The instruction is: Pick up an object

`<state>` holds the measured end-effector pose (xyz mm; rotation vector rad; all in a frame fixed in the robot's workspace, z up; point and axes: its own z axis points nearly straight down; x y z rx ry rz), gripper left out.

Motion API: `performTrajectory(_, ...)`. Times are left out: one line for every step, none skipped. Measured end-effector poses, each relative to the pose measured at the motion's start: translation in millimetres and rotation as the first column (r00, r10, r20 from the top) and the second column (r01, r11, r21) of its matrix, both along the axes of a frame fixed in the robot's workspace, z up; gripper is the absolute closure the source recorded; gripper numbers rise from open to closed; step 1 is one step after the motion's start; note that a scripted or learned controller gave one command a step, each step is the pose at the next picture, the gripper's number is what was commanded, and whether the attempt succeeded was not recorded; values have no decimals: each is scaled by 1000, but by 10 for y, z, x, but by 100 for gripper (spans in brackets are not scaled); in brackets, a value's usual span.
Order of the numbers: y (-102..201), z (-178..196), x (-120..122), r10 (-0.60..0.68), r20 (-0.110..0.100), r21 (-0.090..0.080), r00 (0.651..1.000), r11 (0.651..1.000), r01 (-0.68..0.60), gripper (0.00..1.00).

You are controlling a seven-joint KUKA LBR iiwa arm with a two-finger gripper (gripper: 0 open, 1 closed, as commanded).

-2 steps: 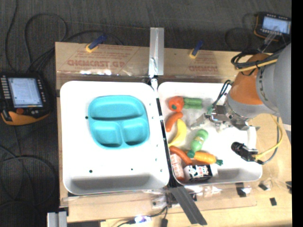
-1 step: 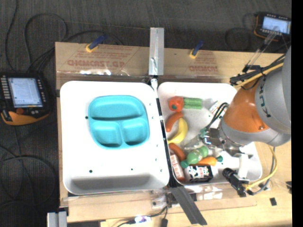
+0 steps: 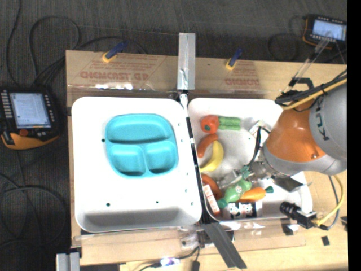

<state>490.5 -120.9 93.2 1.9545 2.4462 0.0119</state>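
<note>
The right white bin [image 3: 265,109] holds a heap of toy food. A red-orange toy with a green stalk [image 3: 217,123] lies at its far left. Below that rests a yellow banana [image 3: 213,156]. A green toy [image 3: 232,195], an orange carrot [image 3: 254,193] and a black-and-white piece [image 3: 242,210] crowd the near edge. My gripper [image 3: 246,176] is low inside this bin, right above the green toy and the carrot. The orange-banded wrist [image 3: 290,141] covers the bin's right half.
A teal divided tray [image 3: 141,144] sits in the left white bin [image 3: 90,208]. A ridge [image 3: 192,157] separates the two bins. Blue clamps [image 3: 113,52] and a metal post [image 3: 186,61] stand at the bench's far edge. Teach pendants [image 3: 25,114] lie on the floor.
</note>
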Motion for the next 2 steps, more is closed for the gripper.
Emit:
performTrajectory(-1, 104, 17, -1, 6, -2, 1000, 1000, 1, 100)
performTrajectory(570, 985, 145, -161, -17, -1, 987, 987, 161, 100)
